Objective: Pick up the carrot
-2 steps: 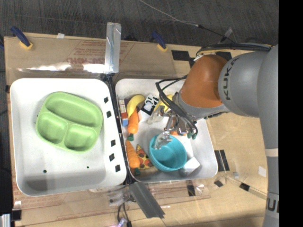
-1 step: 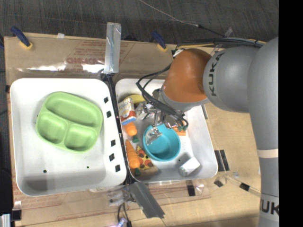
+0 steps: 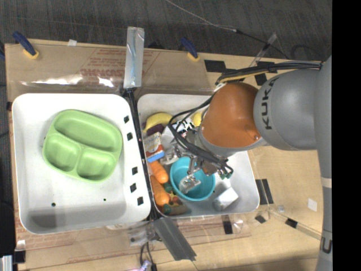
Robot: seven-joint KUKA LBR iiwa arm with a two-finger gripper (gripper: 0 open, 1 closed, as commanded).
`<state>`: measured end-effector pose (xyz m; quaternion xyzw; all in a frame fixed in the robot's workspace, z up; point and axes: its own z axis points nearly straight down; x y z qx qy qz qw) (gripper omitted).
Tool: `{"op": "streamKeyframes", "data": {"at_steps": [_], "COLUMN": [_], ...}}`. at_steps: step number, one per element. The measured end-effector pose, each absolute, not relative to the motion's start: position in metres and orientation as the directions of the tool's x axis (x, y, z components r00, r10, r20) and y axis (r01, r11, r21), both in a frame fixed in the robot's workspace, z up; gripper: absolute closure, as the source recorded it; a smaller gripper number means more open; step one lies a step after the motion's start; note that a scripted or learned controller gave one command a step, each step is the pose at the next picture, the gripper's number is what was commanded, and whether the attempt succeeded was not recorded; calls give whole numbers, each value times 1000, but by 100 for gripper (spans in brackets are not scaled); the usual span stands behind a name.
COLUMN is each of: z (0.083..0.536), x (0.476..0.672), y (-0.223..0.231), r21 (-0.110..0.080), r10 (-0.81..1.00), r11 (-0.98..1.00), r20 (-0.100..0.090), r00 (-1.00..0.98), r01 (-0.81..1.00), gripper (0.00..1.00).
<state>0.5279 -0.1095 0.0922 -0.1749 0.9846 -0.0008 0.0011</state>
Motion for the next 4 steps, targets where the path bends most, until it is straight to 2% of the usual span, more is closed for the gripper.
{"op": "streamKeyframes", "data": {"at_steps": [1,2,3,4], "z": [94,97,123,93], "x": [510,487,553,562], "y": [-165,-109,-149,-180], "r21": [2,-4,-2,-1], "r10": [-23,-56,-157,-106], "r11": [1000,998,988,994], "r20": [-4,-27,-5,-4], "r00": [-1000,-998,-988,-994], "r01": [-23,-56,-157,-106], "gripper": [0,0,0,0]}}
